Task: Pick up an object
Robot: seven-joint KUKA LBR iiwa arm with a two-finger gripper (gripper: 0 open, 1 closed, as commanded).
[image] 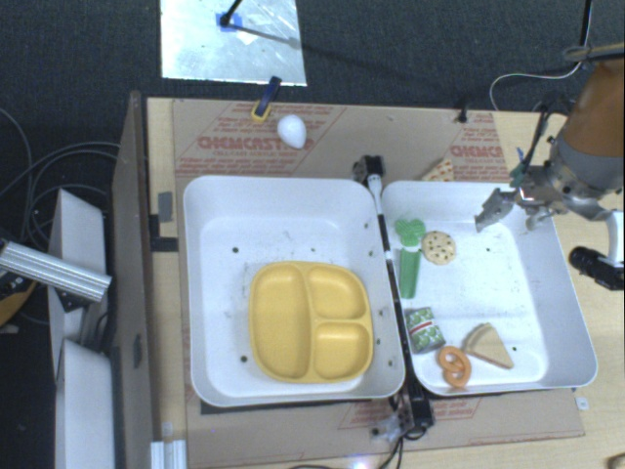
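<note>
The arm's orange band and grey wrist occupy the upper right of the frame, with the gripper (508, 206) over the upper right part of the right bin (562, 301). Nothing is visible between its fingers; whether they stand open or closed cannot be told at this resolution.

The left bin (210, 223) holds a yellow divided tray (311, 320), centre-left of frame, lying flat. It is the largest item and, in my judgement, too broad for a two-finger grasp except at its rim.

The candidate objects lie along the left and lower parts of the right bin, all apart from the gripper:
- green vegetable toy (408, 257): long axis runs nearly top-to-bottom of frame, leafy head toward the top, lying just beside the dividing wall.
- sandwich wedge (488, 346): lower right, point toward upper left.
- green packet (424, 328): tilted slightly.
- cookie (439, 247): round, no long axis, just beside the vegetable.
- pretzel (454, 366): bottom, near the bin's lower rim.

Risks, as judged: the vegetable sits close against the wall, so a finger may strike the rim or push the piece aside. The cookie, pretzel and packet lie flat and low, so fingers may close above them. Closing along the vegetable's length instead of across it would likely miss.
</note>
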